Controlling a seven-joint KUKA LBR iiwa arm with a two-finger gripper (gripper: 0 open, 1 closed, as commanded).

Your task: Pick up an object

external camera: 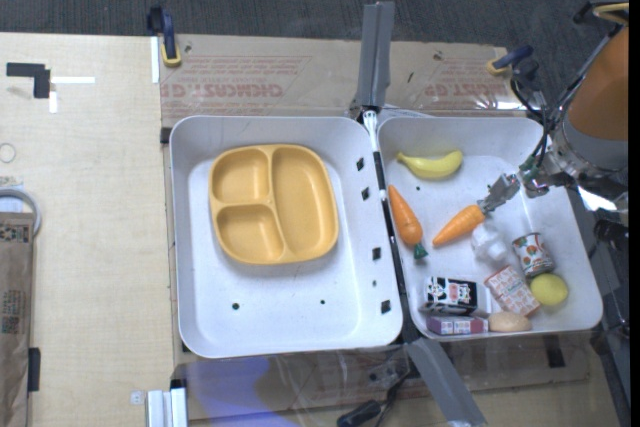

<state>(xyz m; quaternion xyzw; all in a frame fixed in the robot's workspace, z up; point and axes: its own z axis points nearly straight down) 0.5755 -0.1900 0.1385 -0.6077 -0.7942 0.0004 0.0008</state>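
- Light wood bench (80, 215) under a dark carpeted floor strip along the top of the frame; brown cardboard sheet (270, 80) lies behind the bins.
- Two shallow white bins side by side: left bin (190, 245) at centre, right bin (580, 310) at right of frame.
- Left bin holds a yellow divided plate (272, 203), three compartments, sitting in its upper middle.
- Right bin, top: banana (432, 163).
- Right bin, left side: carrot (405, 216) lying near the divider, green end pointing down.
- Second carrot (459, 224) in the middle, tilted, its upper end up toward the gripper.
- Small can (531, 253) and lemon (549, 289) at lower right; red-white packet (511, 290) just beside them.
- Milk carton (451, 293) and a pink box (457, 324) at the bin's bottom edge.
- Arm enters from the right edge; gripper (503, 187) low over the right bin, tip at the second carrot's upper end.
- Finger state: cannot tell; nothing visibly held.
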